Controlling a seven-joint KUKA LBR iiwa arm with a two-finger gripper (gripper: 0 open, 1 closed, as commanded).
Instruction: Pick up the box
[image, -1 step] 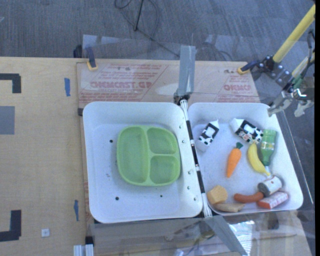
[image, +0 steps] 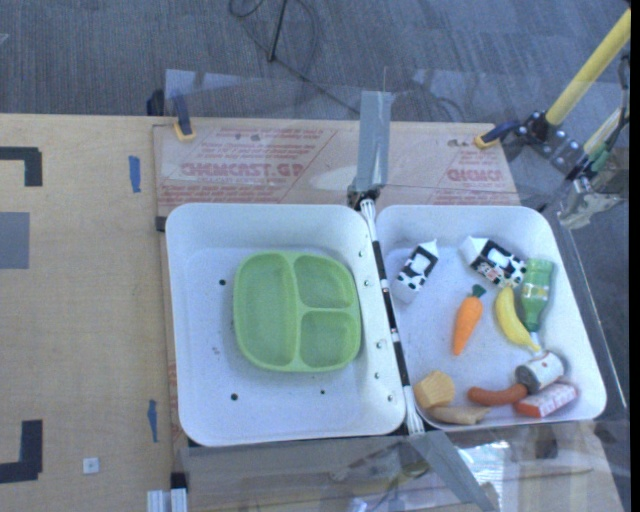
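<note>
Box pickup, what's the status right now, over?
Box lies untouched in the right bin's near corner. Can and sausage crowd against it. Left bin holds a green plate.

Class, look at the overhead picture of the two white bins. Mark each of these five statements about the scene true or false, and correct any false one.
1. The green divided plate lies in the left bin. True.
2. The carrot lies on the green plate. False: it lies in the right bin, apart from the plate.
3. The banana lies right of the carrot in the picture. True.
4. The red and white box stands at the far edge of the right bin. False: it lies at the near right corner, beside the sausage.
5. The two cow-patterned cartons, one and the other, lie in the left bin. False: both lie in the right bin's far half.
</note>
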